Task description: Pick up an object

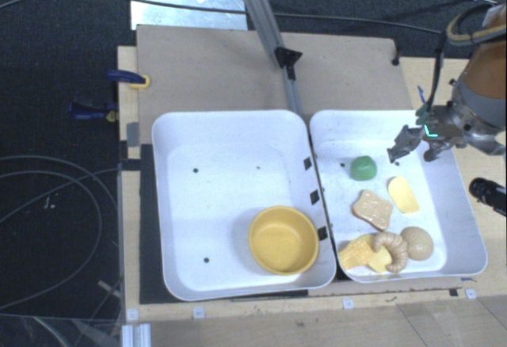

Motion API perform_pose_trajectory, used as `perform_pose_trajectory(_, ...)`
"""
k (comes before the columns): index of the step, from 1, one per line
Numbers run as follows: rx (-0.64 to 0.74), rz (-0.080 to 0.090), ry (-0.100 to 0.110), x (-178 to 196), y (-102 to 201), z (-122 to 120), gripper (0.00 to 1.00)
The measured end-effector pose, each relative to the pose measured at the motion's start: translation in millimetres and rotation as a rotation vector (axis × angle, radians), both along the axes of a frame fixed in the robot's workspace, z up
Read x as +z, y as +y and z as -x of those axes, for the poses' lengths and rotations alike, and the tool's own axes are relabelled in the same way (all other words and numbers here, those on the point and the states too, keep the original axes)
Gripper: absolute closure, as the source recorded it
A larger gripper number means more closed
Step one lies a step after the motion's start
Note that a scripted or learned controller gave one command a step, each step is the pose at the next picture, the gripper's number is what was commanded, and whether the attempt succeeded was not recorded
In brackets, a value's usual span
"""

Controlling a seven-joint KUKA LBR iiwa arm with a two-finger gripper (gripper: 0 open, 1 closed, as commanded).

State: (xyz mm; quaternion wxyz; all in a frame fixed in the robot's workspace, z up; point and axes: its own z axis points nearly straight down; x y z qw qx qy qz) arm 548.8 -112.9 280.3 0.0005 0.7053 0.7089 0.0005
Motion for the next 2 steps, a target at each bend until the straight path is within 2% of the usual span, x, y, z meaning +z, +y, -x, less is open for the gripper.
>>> perform_pose_trajectory(1,0.000,0.000,-0.001,0.3,0.0,-0.2,0.00)
perform_pose_trajectory(2,-0.004,0.000,0.003,-55.9,2.4,-9.7,0.00)
